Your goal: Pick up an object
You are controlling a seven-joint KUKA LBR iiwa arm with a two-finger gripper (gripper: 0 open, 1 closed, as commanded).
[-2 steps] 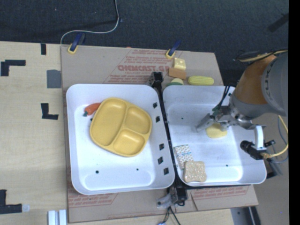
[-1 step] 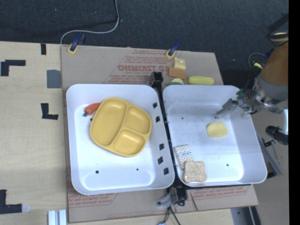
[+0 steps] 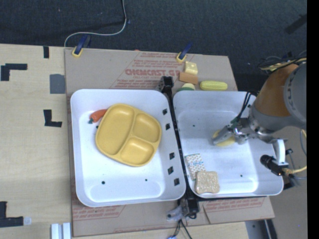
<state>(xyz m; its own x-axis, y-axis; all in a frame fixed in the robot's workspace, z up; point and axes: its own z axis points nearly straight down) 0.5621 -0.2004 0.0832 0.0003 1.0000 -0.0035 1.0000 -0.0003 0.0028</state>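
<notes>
Dark carpet surrounds a bench topped with a cardboard sheet printed in red with "CHEMCAST"; the remaining print is too small to read. Two white bins sit side by side on the sheet.

Left bin: holds a yellow divided plate, tilted, with an orange carrot-shaped toy partly tucked under its upper left edge.

Right bin: holds a pale patterned card and a tan cracker-like square, touching each other near the front wall. A yellow object lies mid-bin.

Gripper: lowered over the yellow object, fingers spread on either side of it, with the object between them. Whether the tips press on it cannot be determined.

Behind the bins, on the cardboard: a tan block, a small green-and-white item and a yellow corn-shaped toy, all clear of the arm.
</notes>
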